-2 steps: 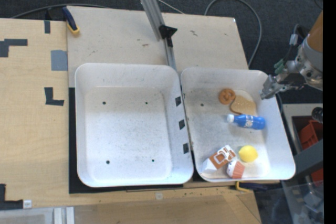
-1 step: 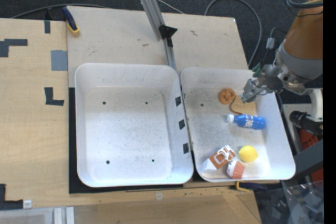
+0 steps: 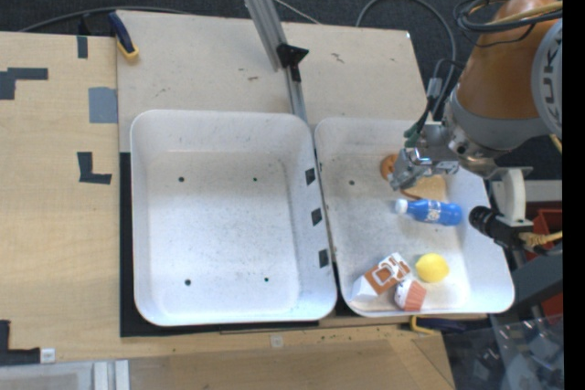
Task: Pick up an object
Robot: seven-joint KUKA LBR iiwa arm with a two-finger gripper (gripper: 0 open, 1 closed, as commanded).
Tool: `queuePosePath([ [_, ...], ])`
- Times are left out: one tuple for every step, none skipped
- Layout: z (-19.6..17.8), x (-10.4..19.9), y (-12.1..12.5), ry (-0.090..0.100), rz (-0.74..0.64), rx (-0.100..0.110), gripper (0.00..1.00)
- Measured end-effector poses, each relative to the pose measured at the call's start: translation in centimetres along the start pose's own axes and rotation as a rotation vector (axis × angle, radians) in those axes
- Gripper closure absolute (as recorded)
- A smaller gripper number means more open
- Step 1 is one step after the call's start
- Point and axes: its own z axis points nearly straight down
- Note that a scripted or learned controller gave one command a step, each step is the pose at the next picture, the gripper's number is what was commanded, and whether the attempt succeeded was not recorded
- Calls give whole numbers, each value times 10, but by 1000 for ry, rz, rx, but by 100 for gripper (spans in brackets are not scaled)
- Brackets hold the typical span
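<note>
The right bin (image 3: 366, 142) holds several objects. A blue bottle with a white cap (image 3: 430, 212) lies on its side near the middle right. A tan, bread-like piece (image 3: 428, 189) and a small orange-brown item (image 3: 390, 165) sit just above it. A yellow ball (image 3: 431, 268) rests near the front, beside an orange and white carton (image 3: 388, 274) and a small red and white cup (image 3: 410, 294). My gripper (image 3: 411, 171) hangs over the tan piece and the orange-brown item, at the back of this bin. From above its fingers cannot be made out.
The left bin (image 3: 219, 215) stands beside the right one, with a shared rim between them. A slanted metal pole (image 3: 265, 9) crosses the back of the bench. A wooden board (image 3: 55, 187) lies to the left. Cables run behind the arm.
</note>
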Motion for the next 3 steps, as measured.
queuePosePath([
  [-4, 54, -7, 1, -2, -1, 100],
  [-4, 114, -9, 0, -3, -2, 100],
  [15, 174, -14, 0, -2, 2, 100],
])
